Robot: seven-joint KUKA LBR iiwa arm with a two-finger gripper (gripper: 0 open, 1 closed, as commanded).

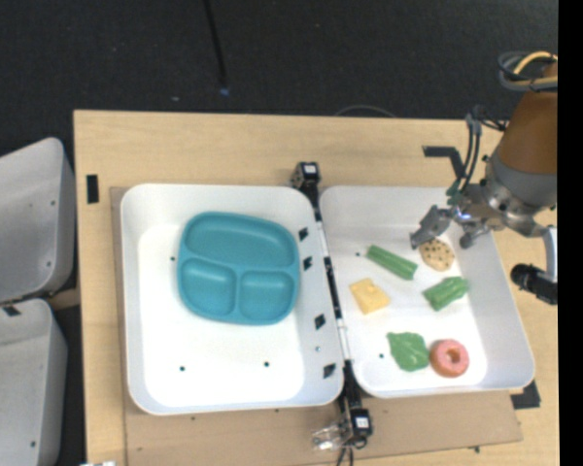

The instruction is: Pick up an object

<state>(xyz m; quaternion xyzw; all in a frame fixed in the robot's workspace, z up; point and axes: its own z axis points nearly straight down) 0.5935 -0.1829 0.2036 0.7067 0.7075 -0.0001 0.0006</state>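
Hovering at the right of the frame, the gripper (449, 227) hangs over the upper part of the right bin (500, 352), its two dark fingers spread apart with nothing between them. One fingertip (428, 233) points down-left, the other sits nearer the arm's grey wrist. Just below the gap between them lies a round speckled cookie (435, 253) (tan with dark flecks), close to the fingers but not clasped by them.

Left of the cookie, a long green bean-like piece (392, 262) lies at a slant. Below and right of the cookie is a shorter green piece (445, 292). A yellow cheese wedge (369, 296) rests near the bin's left wall. Toward the lower right of the frame, a leafy green piece (407, 349) lies just beside a pink doughnut (450, 357).

At the centre-left of the frame, the left bin (155, 377) holds a teal divided plate (239, 267) with three compartments.
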